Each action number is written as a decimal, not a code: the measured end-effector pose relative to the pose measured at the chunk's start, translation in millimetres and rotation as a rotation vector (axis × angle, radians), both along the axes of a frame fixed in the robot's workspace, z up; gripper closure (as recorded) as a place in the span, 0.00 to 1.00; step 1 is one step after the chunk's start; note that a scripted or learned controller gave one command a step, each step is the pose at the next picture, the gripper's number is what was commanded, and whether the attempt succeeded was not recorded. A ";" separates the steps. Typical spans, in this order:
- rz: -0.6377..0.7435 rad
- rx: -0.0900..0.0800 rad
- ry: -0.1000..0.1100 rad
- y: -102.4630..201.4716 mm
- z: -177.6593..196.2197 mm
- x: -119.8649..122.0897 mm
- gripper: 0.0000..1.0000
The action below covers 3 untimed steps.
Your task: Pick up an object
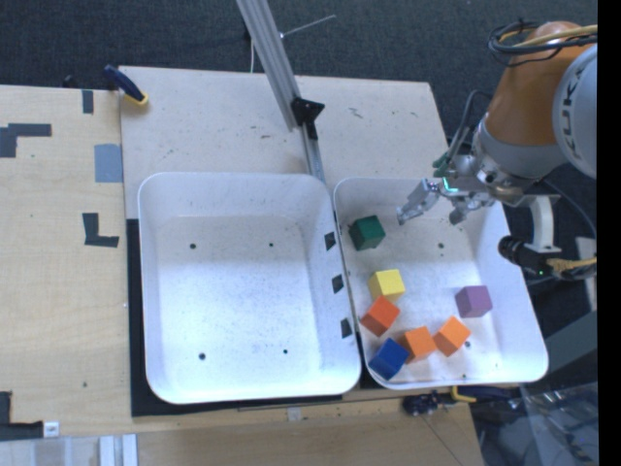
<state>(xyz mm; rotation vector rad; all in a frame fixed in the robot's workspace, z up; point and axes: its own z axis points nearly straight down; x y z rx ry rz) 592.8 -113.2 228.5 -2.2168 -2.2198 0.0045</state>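
My gripper [434,211] hangs over the far part of the right bin [505,352], fingers spread open and nothing between them. A green cube [367,232] lies just left of it, near the bin's far left corner. Closer to the front sit a yellow cube [388,282], a red-orange cube [380,314], a blue cube [389,356], two orange cubes [419,343] [452,335] and a purple cube [473,301].
The left bin [233,289] stands beside the right one, sharing a divider with black clips [335,282]. A slanted metal pole [277,56] crosses the bench behind the bins. A blue-yellow clamp [126,84] lies at the bench's far left.
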 end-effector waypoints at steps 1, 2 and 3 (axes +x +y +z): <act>0.001 -0.001 -0.003 -0.1 1.8 0.7 0.00; 0.000 -0.001 0.003 6.3 -59.9 -5.6 0.00; 0.000 -0.001 -0.002 9.3 -101.6 -7.9 0.00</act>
